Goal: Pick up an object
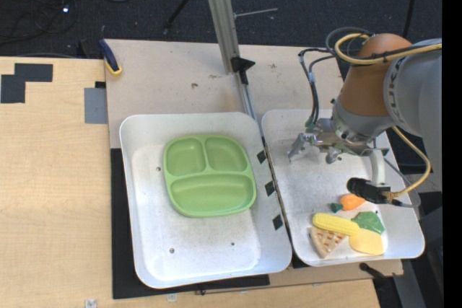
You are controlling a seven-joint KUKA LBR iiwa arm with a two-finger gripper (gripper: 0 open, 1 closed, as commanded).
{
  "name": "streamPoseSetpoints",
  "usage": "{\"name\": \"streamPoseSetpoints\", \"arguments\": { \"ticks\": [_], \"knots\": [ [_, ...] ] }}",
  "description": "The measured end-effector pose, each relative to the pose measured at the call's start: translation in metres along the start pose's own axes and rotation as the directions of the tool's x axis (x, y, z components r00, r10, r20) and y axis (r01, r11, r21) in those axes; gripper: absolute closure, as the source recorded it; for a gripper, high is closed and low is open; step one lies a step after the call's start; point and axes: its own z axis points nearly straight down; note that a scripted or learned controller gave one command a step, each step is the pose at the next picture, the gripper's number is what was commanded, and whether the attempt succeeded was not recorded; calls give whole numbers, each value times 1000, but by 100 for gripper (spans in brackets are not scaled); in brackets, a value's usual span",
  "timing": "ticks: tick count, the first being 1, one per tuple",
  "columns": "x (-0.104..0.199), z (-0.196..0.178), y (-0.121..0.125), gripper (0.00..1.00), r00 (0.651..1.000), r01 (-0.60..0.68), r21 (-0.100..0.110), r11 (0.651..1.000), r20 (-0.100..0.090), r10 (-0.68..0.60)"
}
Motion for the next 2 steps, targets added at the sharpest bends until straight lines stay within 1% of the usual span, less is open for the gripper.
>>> {"name": "streamPoseSetpoints", "arguments": {
  "ticks": [1, 2],
  "knots": [
    [0, 41, 2, 0, 1000, -1, -8, 1000, 0, 1],
    [0, 28, 3, 100, 1000, -4, -14, 1000, 0, 4]
  ]
}}
